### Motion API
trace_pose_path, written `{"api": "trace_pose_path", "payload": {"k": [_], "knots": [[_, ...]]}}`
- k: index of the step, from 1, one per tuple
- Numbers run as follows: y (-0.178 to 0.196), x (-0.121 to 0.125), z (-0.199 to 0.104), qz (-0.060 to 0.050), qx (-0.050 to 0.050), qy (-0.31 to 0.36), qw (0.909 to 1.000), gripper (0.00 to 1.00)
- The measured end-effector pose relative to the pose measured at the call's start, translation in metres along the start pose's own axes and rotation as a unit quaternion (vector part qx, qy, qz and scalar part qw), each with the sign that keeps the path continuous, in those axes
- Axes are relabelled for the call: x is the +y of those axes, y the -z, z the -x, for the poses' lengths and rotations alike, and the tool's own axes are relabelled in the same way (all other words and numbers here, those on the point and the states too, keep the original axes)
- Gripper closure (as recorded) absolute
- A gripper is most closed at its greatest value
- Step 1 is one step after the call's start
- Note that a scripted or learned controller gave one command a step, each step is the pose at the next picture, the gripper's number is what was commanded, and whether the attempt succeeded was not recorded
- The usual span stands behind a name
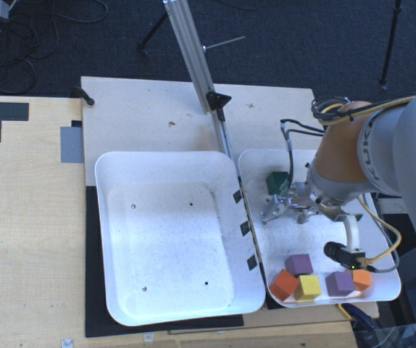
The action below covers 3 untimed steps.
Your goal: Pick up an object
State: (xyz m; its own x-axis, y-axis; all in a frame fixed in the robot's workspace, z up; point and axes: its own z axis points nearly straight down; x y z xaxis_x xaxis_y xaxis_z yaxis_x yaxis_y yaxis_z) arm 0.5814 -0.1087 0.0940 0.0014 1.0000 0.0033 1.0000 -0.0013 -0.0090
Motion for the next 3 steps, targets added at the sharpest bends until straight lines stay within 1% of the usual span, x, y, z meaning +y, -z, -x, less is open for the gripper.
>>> {"api": "trace_pose_path", "payload": {"k": [1, 2, 3], "knots": [[-0.003, 0.061, -0.006, 0.006, -0.002, 0.002, 1.0, 0.0], [0.003, 0.072, -0.011, 0.004, -0.001, 0.001, 1.0, 0.0], [0.012, 0.071, -0.011, 0.002, -0.002, 0.004, 1.0, 1.0]]}}
